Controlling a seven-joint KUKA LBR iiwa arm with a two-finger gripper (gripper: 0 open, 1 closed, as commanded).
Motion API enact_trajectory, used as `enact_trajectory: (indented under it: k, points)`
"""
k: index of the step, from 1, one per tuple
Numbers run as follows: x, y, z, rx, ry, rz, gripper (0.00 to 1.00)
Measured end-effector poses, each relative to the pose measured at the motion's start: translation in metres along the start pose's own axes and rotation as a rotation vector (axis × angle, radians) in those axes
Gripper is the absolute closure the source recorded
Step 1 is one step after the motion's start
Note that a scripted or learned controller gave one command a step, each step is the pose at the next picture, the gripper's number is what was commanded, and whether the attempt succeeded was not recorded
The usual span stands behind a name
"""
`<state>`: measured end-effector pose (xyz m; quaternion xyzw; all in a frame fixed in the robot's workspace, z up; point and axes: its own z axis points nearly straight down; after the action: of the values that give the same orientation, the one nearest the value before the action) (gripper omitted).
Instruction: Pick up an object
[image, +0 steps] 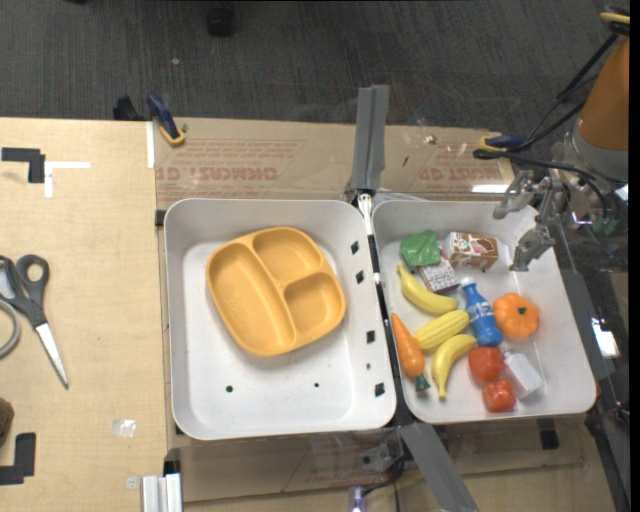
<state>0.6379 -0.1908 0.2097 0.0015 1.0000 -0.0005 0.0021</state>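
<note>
Bins sit side by side on the wooden surface (80, 300), their inner rims touching along the middle. The left bin (190, 400) holds a yellow divided plate (276, 290) with three compartments, lying tilted toward the bin's upper half. The right bin (570, 390) is crowded with toy food: a green leafy piece (421, 248) at the top, a small brown-and-white carton (471, 251) just beside it, a banana (424, 293) below them, a corn cob (441, 328) and a second banana (450, 360) lower down, a carrot (407, 346) along the left wall, a blue bottle (481, 315) in the middle, an orange pumpkin (516, 316) to its right, and a tomato (486, 363) with a red-and-white piece (508, 385) near the bottom corner. The hand (535, 225) hangs over the upper right corner of this bin, above the pumpkin and apart from every item; whether it is spread or pressed together cannot be told. Scissors (35, 310) lie on the surface well left of the bins.
</note>
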Motion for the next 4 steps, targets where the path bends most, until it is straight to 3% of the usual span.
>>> enact_trajectory:
  k: [1,2,3,4]
  points:
    - [0.039,-0.007,0.095,0.005,-0.021,0.154,0.00]
    - [0.099,-0.031,0.116,0.001,-0.001,0.241,0.00]
    - [0.060,0.015,0.117,-0.001,0.000,0.221,0.00]
    - [0.089,0.046,0.117,0.000,0.002,0.201,0.00]
